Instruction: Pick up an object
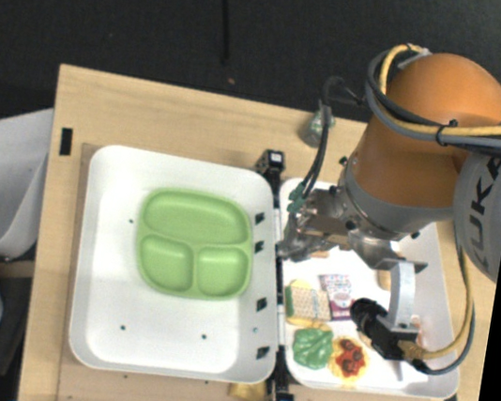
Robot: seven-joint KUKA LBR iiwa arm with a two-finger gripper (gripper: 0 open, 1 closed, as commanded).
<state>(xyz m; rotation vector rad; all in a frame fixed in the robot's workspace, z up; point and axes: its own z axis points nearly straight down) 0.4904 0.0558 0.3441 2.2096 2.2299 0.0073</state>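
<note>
My gripper (305, 235) hangs over the left upper part of the right bin (438, 302), close to the wall between the two bins. Just below it lie a pale yellow waffle-like block (305, 301) and a small white and purple packet (336, 291). Nearer the front edge of that bin sit a green leafy toy (312, 346) and a red and yellow piece (350, 357). I see nothing held by the gripper. The arm's big orange and grey wrist hides the far part of the right bin.
The left bin (99, 312) holds a green three-compartment plate (194, 242) in its middle. Black clips line the wall between the bins. The wooden bench (80, 109) surrounds both bins.
</note>
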